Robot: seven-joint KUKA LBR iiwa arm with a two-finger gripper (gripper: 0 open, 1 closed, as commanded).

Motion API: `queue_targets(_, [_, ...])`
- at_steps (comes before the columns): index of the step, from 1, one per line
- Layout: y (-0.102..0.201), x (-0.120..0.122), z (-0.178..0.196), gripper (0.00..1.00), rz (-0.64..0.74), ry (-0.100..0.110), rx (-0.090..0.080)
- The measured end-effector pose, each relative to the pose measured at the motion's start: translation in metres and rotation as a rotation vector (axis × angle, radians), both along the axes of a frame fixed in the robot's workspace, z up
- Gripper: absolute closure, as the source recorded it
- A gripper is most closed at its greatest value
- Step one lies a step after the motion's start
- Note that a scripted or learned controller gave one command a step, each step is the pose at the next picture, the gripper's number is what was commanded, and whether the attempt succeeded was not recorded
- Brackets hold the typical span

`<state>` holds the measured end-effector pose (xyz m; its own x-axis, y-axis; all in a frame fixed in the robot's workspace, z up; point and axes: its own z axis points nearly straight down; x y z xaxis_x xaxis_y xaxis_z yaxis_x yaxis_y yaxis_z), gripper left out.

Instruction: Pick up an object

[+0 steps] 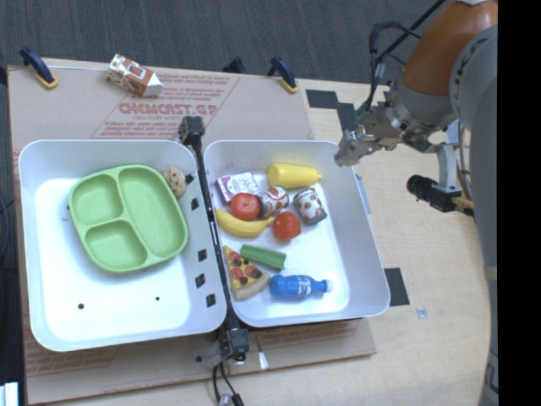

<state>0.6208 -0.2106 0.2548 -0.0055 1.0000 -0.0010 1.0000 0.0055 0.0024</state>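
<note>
A clean pick would best be made on a piece lying clear of its neighbours: the blue bottle (297, 287) low in the right bin (359, 252), or the yellow fruit (293, 174) higher up, approached from straight above. The claw (349, 150) is seen over the bin's upper right rim, just right of the yellow fruit. Whether it is apart or together cannot be told.

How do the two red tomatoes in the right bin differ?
The upper red toy tomato shows a green stem cap; the lower red toy tomato looks plain red. The upper one sits right above the yellow toy banana; the lower one sits at the banana's right tip. Both are round, glossy, similar in size, and in the right white bin.
</note>
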Motion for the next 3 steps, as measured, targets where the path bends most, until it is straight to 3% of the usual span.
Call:
queue_targets(1, [0.005,0.036,-0.042,1.0,0.001,0.002,-0.001])
queue_targets(2, [0.028,-0.023,-0.011,1.0,-0.002,0.004,0.002])
queue_targets(3, [0.077,0.036,-0.037,1.0,0.001,0.003,0.001])
